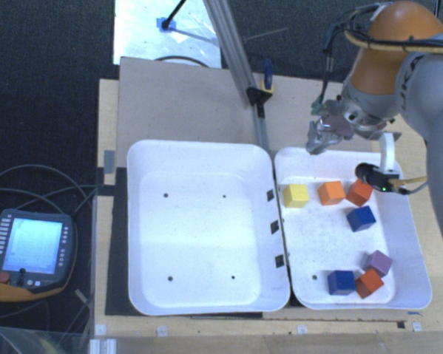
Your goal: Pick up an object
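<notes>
So the metal two-finger gripper (pixel 321 143) hangs over the back rim of the right shallow white plastic bin (pixel 407 241), nothing between its fingers; can't tell if the jaws are spread or closed. Below it sit a yellow cube (pixel 295 195), two orange cubes (pixel 330 192) (pixel 359 192) and a blue cube (pixel 361 217). Near the front: purple cube (pixel 379 261), another blue cube (pixel 341 282), another orange one (pixel 369 283).
</notes>
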Motion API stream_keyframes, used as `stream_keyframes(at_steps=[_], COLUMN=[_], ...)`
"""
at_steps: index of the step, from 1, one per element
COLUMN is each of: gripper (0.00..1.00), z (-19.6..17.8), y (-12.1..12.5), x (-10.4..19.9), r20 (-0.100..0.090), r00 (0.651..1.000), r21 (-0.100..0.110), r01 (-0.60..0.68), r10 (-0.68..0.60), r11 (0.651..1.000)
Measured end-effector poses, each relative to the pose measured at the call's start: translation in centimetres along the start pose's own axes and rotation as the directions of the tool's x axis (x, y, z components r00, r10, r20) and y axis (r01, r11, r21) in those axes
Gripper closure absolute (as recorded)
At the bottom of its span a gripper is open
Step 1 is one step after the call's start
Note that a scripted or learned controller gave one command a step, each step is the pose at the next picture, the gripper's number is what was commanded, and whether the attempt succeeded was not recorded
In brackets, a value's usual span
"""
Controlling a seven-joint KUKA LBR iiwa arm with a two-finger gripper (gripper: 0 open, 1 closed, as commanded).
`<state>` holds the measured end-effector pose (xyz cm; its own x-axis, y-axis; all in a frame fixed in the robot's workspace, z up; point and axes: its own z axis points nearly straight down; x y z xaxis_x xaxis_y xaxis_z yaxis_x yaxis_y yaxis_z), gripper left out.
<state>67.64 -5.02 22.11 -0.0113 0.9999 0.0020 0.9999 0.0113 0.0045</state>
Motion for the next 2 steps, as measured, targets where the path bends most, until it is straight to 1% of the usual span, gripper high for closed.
stream_keyframes(at_steps=[1,2], gripper=[1.0,1.0], z=[-0.9,-0.1], y=[1.0,0.6], x=[5.4,11.2], r20=[0.0,0.0], r00=[1.0,1.0], r21=[0.0,0.003], r01=[0.0,0.0], r10=[0.0,0.0], r11=[1.0,1.0])
